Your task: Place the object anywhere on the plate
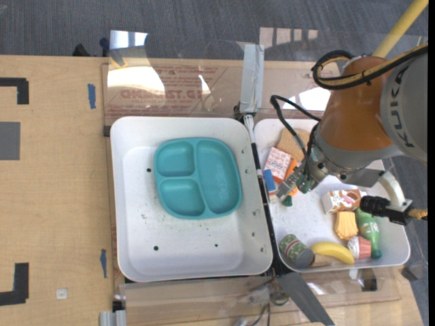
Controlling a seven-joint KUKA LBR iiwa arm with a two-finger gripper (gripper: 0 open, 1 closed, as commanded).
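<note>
Grey carpet borders a wooden bench (54, 202) carrying two white bins. Over the right bin (397, 253), the arm's hand (299, 180) hangs low beside a red-and-white packet (277, 160); whether it is open cannot be told. Nearby lie a banana (332, 251) and a can (293, 248). A teal divided plate (198, 176) sits in the left bin (136, 236).

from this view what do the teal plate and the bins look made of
Teal plate: likely moulded plastic or melamine, one even colour, soft sheen, rounded dividers. Left bin and right bin: probably thin formed plastic, white, smooth, with rounded corners and faint glare.
</note>
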